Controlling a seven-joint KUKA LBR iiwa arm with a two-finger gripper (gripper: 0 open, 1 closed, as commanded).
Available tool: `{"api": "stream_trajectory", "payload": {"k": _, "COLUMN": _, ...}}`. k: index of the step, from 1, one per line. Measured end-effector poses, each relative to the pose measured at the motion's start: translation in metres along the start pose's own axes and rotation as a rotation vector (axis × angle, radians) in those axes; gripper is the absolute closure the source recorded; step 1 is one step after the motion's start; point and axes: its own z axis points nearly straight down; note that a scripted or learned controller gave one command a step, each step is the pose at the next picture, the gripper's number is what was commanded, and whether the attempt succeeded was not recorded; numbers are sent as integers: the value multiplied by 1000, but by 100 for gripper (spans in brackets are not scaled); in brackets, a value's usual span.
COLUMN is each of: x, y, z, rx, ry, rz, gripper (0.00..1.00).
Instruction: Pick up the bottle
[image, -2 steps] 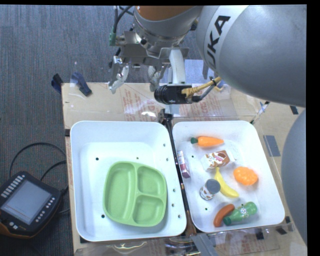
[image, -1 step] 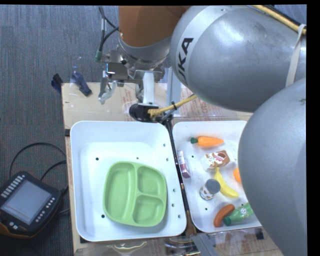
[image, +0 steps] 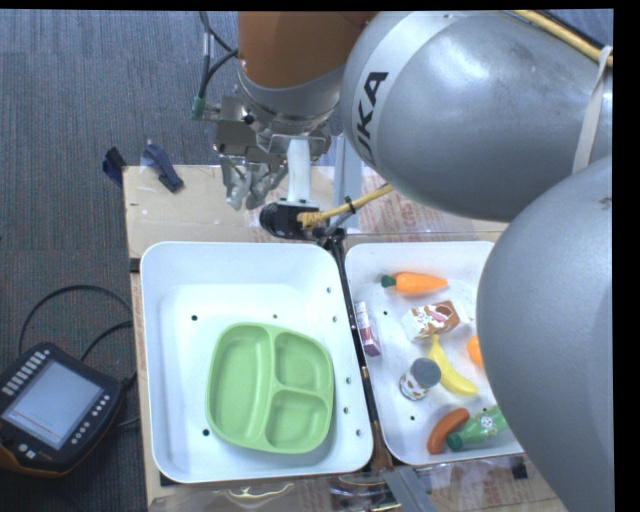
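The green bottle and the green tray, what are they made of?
The green bottle looks like smooth plastic: a solid bright color with a paler label, lying in the right bin. The green tray in the left bin also looks like plastic, matte and pale, with soft molded edges around its three compartments. Neither can be told for sure from the picture.

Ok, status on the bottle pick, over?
Gripper up over the bench behind the left bin, nothing between its fingers. Small green plastic bottle lying in the right white bin, beside an orange carrot. Grey arm overhangs that bin.
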Motion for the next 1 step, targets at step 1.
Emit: {"api": "stream_trajectory", "payload": {"k": 1, "x": -6, "y": -122, "z": -63, "rx": -9, "ry": 1, "rz": -227, "gripper": 100}}
